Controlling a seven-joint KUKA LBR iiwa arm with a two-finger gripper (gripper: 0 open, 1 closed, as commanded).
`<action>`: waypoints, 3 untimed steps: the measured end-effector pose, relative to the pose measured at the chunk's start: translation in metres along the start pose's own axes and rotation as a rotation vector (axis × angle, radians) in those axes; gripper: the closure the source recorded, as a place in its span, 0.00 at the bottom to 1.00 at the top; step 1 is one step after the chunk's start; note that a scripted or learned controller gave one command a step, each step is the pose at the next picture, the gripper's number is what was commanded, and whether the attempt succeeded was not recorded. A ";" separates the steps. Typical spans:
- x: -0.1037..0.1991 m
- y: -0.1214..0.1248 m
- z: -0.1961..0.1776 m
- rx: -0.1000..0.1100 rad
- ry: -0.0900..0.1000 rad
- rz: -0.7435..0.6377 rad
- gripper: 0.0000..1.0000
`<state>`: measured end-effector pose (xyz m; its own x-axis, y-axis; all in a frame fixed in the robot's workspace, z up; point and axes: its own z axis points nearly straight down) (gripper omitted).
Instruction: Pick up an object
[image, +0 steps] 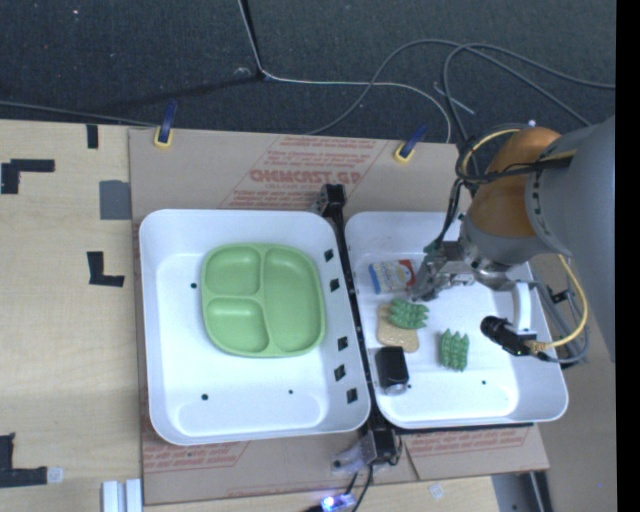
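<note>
In the right bin my gripper reaches down over the middle. Its tips are just above a green spiky toy, which lies partly on a tan flat piece. A second green spiky toy lies to the right, apart from the gripper. A small black block sits near the bin's front left. A packet with red and blue marks lies left of the gripper.
The left bin holds a green divided plate. A black divider with clips runs between the bins. Cables hang off the arm at the right bin's right side.
</note>
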<state>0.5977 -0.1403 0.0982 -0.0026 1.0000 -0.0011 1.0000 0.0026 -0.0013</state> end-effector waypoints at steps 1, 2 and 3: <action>0.009 -0.001 -0.058 -0.006 0.001 0.000 1.00; 0.006 0.008 -0.105 -0.006 0.000 0.001 1.00; 0.006 0.009 -0.148 -0.005 0.000 0.001 1.00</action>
<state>0.6070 -0.1337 0.2467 -0.0012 1.0000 -0.0011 1.0000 0.0012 0.0040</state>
